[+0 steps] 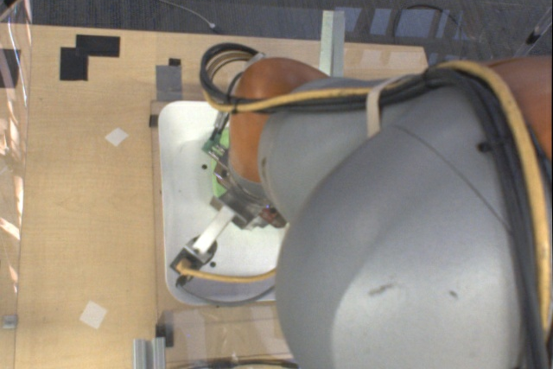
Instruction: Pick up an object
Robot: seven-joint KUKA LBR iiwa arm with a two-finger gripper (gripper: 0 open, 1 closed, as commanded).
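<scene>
My grey arm with its orange band [259,112] reaches over the left white bin [177,186] and covers most of it. The gripper [232,205] points down into the bin's middle, tucked under the wrist. A small green piece [216,143] shows at the wrist's left edge, above the bin floor. I cannot tell whether it lies in the bin or sits on the arm. Nothing can be seen between the gripper's tips, and the arm hides whatever lies beneath it.
The arm's grey body [406,229] hides the right bin. Bare wooden bench [86,212] stretches left of the bin, with black marks [86,54] at its far left. A grey post [327,39] stands behind the bins.
</scene>
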